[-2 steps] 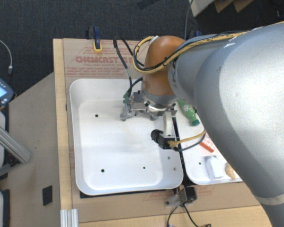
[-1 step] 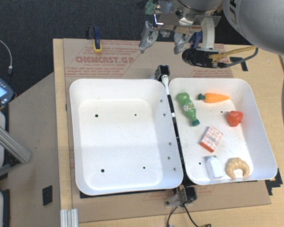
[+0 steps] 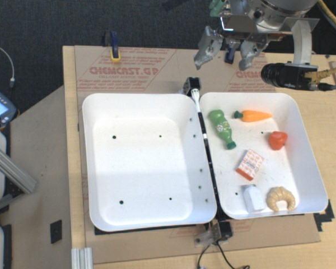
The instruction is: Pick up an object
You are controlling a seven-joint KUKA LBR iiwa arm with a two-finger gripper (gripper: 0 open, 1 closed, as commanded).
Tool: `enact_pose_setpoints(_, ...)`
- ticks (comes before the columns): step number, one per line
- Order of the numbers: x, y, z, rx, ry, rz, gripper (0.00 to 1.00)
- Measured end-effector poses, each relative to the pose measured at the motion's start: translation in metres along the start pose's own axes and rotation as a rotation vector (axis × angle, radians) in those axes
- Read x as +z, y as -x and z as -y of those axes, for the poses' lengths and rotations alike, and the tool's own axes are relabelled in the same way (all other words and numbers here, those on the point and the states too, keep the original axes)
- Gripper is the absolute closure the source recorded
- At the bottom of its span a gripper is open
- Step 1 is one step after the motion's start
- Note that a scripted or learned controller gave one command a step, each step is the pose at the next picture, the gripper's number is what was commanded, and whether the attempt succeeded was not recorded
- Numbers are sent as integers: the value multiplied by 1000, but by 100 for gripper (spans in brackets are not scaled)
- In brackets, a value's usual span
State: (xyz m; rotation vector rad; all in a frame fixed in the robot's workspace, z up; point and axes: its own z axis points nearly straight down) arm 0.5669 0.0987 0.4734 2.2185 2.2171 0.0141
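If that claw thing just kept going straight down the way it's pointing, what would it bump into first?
The end effector points downward above the bench's far edge. Straight down, it would likely meet the brown board or the right bin's far rim, not the toys. Depth is unclear.

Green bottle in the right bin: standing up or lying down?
Lying down. The green bottle rests on its side on the floor of the right bin, its long body stretched out beside the divider, its narrow end pointing toward the bin's near side.

Red lettering, seemingly "CHEMCAST GP", on the brown board (image 3: pixel 129 60) under the bins.
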Motion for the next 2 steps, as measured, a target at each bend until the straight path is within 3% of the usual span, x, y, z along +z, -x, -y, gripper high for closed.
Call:
enact_pose_setpoints(1, -68, -25, 65, -6, 0, -2, 0)
enact_pose_setpoints(2, 89, -132, 92, -13, -27, 7, 0)
